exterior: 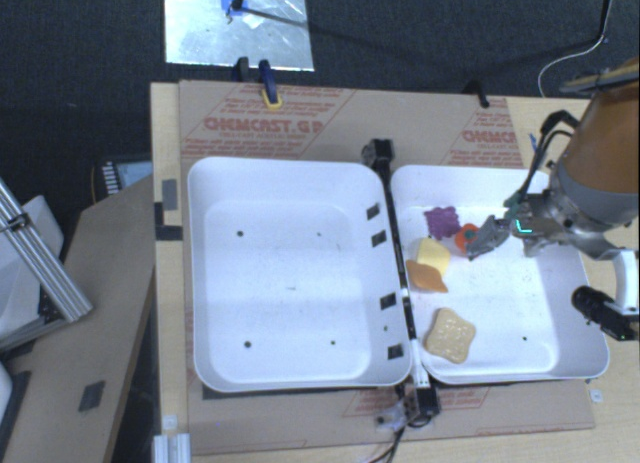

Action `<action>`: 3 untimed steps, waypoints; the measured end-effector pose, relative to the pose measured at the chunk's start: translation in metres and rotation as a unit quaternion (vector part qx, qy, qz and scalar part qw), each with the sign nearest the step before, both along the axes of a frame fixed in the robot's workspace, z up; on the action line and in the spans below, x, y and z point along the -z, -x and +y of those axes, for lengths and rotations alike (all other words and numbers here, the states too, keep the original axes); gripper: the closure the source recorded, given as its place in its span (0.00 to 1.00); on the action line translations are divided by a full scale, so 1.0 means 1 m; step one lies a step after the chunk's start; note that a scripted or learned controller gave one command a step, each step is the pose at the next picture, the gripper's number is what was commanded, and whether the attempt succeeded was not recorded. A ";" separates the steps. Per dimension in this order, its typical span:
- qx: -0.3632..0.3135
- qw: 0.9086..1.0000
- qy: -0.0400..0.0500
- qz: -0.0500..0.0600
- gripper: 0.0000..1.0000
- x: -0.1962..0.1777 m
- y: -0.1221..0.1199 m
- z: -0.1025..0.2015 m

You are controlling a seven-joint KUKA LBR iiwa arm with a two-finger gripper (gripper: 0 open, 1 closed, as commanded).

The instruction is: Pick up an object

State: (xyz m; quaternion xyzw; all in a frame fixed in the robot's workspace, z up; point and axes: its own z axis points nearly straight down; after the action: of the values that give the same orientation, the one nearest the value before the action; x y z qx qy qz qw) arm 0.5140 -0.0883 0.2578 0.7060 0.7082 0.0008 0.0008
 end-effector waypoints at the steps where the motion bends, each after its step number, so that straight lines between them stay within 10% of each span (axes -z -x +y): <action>1: -0.006 1.000 -0.002 0.002 0.00 0.043 0.025 0.122; 2: 0.004 1.000 0.001 -0.004 0.00 -0.031 0.026 0.055; 3: -0.003 1.000 -0.001 0.004 0.00 0.080 -0.014 0.123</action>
State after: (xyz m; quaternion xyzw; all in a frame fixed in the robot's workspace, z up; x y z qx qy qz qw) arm 0.5281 0.0350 0.1782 0.7036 0.7106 -0.0012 -0.0026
